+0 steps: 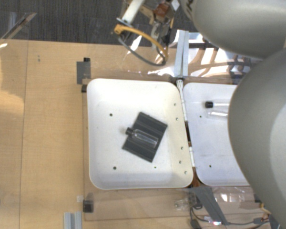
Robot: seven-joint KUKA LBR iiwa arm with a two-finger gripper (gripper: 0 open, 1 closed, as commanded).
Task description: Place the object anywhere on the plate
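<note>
My gripper (157,17) hangs at the far edge of the scene, beyond the bins and over the dark floor, and I cannot tell from here whether it is open or closed; nothing shows in its grasp. My grey arm (267,142) sweeps across the right side, covering much of the right bin (205,147). The dark grey ribbed plate (139,150) lies in the middle of the left bin (105,151), turned at a slant to the bin's walls and clear of all of them. A clear vial (144,136) with a black cap lies on its side on the plate, the cap pointing left and reaching just over the plate's left edge. A second clear vial (217,106), also black-capped with the cap to the left, lies in the far part of the right bin, close to my arm. Both bins sit on the pale wooden bench (38,128), touching along their shared side.
</note>
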